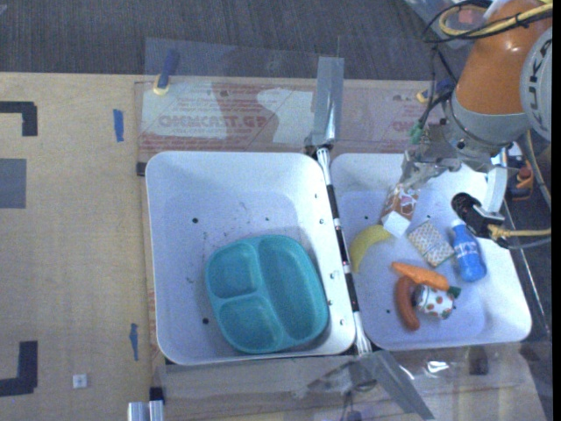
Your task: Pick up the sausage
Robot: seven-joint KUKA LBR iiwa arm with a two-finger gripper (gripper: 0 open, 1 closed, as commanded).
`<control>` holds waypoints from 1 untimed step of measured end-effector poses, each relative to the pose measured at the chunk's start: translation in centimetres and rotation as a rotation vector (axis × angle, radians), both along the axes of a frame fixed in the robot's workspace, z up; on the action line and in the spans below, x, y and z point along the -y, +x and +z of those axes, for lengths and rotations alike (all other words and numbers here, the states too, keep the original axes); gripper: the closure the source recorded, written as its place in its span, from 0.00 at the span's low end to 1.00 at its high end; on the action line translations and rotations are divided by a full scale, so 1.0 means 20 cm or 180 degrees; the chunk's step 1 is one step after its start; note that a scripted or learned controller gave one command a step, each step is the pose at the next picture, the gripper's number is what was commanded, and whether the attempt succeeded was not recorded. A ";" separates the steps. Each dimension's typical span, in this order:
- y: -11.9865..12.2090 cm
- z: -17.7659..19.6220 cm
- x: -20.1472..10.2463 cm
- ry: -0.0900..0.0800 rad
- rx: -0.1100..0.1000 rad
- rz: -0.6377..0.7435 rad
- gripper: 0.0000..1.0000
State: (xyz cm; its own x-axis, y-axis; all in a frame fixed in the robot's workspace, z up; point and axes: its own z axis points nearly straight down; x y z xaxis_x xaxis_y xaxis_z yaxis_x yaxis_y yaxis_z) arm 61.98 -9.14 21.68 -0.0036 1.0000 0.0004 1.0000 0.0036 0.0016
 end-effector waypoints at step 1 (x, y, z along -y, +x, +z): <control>0.04 -0.21 0.10 -0.0001 -0.0006 0.1038 1.00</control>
State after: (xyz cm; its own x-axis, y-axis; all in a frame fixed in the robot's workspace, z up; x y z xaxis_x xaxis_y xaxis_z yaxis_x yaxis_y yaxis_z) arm 62.79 -11.23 17.53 -0.3238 0.9461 0.0003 0.9461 0.3238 -0.0002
